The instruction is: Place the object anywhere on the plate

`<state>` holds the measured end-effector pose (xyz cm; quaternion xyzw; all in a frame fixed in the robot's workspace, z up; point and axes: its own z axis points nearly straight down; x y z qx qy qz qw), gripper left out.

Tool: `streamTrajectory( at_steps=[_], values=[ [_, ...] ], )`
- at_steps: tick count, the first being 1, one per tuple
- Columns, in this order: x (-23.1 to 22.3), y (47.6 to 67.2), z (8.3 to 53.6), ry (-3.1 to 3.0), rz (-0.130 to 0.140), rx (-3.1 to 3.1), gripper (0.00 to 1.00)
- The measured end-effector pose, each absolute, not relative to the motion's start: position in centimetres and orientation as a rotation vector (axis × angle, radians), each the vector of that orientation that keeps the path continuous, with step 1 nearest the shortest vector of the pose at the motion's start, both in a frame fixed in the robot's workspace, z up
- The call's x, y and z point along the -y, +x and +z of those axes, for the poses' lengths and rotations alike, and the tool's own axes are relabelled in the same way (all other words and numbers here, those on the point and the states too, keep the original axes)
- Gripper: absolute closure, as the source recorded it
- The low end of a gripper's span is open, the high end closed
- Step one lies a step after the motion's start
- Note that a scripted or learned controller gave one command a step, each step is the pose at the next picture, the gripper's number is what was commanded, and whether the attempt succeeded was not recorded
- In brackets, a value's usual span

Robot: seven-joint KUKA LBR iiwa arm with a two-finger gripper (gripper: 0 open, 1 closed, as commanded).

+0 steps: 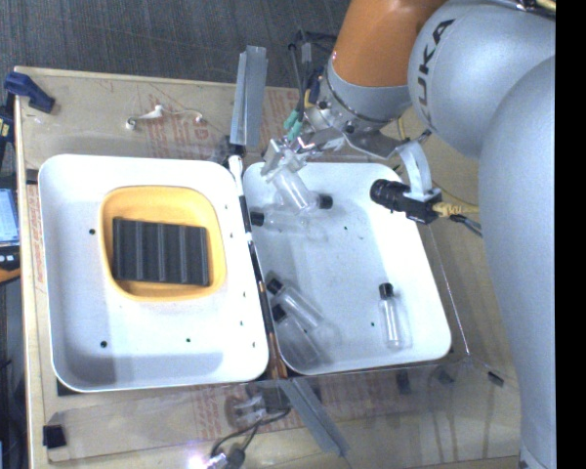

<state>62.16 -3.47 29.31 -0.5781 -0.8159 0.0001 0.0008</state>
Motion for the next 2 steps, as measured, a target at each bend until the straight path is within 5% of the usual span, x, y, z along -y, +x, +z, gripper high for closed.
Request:
streamTrajectory(
  at_steps=[1, 2],
  values=[
    [-0.59, 64.44, 20.43, -1.401, 0.003, 2.807, 1.0],
    [-0.58, 64.45, 20.47, -1.401, 0.003, 2.808, 0.0]
  ],
)
